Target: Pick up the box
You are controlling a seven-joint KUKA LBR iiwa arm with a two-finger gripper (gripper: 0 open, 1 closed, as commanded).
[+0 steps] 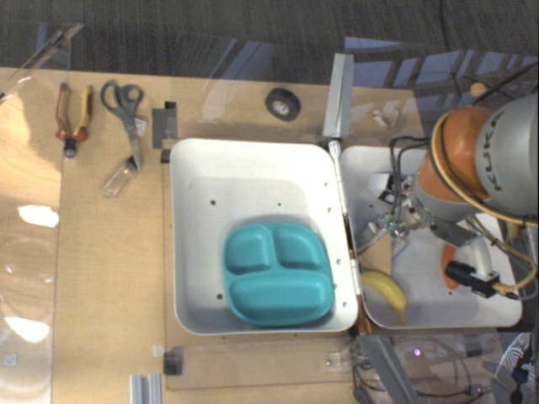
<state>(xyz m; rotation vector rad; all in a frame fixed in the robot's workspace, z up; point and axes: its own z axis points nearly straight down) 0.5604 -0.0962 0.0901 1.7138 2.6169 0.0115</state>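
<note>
Box: position not confirmed. I cannot pick it out with any confidence. My judgement is that it sits in the right bin, under the arm, whose grey body and orange band cover that bin's middle and upper right.

Scene, as logged:
- Left bin, centre of frame: 1 teal divided tray toward its lower right corner.
- Right bin: 1 banana in the lower left corner, against the wall shared with the left bin. 1 small orange-red item partly hidden below the wrist; too obscured to identify.
- Bench, upper left of frame: pliers, scissors. A roll of tape lies above the left bin. All well apart from the work.

Hand: low over the left half of the right bin, among loose cabling, above the banana and apart from it. Wide or narrow: I cannot tell, since the wrist and wires mask it. I see nothing that I would log as held.

Step in hand (judgement): reach or descent over the right bin; grasp not yet shown.

Next move calls for: a confirmed sight of the box before closing, a descent that stays off the banana and the bin wall, then a straight lift. Risk: closing on the wrong item or on nothing, so I would check after the lift.
</note>
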